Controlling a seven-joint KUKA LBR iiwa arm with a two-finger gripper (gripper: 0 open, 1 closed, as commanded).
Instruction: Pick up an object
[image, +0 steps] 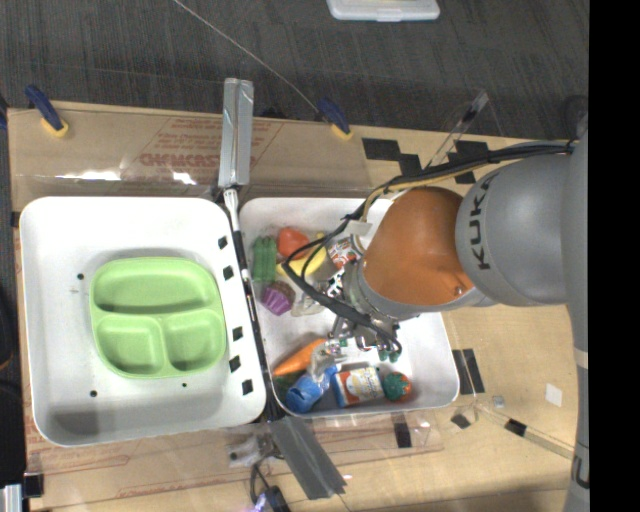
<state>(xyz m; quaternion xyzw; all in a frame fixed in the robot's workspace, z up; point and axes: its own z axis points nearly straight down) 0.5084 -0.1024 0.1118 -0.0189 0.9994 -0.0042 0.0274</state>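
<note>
A: Gripper (362, 343) status?
B: Can't tell (wrist hides it). Hangs over right bin (432, 345); bottle (365, 385) at 6 o'clock, carrot (300, 358) at 9.
A: Risk?
B: Crowded items; could snag two or slip.

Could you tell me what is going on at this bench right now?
The grey arm reaches from the right over the right bin, its gripper low among a pile of small toys: a carrot, a blue item, a bottle and a purple piece. I can't tell whether it has hold of anything. The left bin holds a green divided tray.
</note>
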